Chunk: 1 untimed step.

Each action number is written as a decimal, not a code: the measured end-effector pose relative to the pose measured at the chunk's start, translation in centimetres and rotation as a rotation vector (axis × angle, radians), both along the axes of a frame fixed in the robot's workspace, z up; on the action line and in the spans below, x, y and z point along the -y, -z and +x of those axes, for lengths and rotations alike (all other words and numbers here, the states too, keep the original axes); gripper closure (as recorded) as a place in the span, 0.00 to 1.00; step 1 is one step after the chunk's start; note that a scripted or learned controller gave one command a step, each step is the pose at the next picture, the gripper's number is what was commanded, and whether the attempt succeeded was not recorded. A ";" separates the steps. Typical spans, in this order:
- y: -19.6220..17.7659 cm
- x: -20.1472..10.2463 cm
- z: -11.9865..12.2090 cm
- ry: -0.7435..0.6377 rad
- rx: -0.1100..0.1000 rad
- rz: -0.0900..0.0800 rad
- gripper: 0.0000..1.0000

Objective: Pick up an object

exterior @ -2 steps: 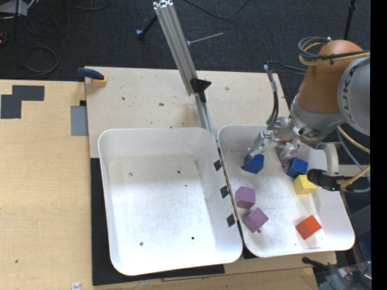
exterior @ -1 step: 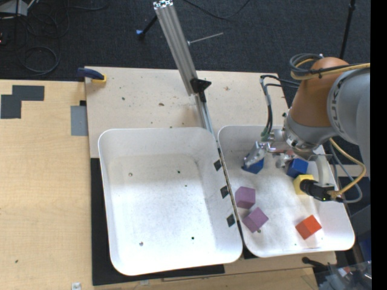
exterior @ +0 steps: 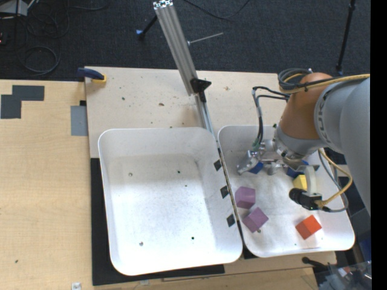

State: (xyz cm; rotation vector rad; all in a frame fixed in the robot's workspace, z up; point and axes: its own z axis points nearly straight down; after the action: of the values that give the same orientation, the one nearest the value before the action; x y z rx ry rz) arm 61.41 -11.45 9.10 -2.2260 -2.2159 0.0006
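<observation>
Camera view: purple block (exterior: 245,196) lies square-on, purple cube (exterior: 255,219) turned diagonal.

Robotics lab, by the look of it. Pale plywood worktop (exterior: 42,162) bolted up as a test rig, carrying two shallow white bins (exterior: 121,139) side by side. Aluminium extrusion mast (exterior: 176,38) rising at a slant behind them. Dark carpet floor (exterior: 254,23) strewn with loose cables (exterior: 37,58). Tripod leg (exterior: 346,26) at upper right. Grey industrial arm (exterior: 347,116) with exposed wiring.
</observation>
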 end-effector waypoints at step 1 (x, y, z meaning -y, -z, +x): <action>-1.1 0.1 0.0 0.006 0.000 0.001 1.00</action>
State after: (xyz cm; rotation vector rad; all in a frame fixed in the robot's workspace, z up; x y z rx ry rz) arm 61.39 -11.55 10.15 -2.2327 -2.2082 0.0001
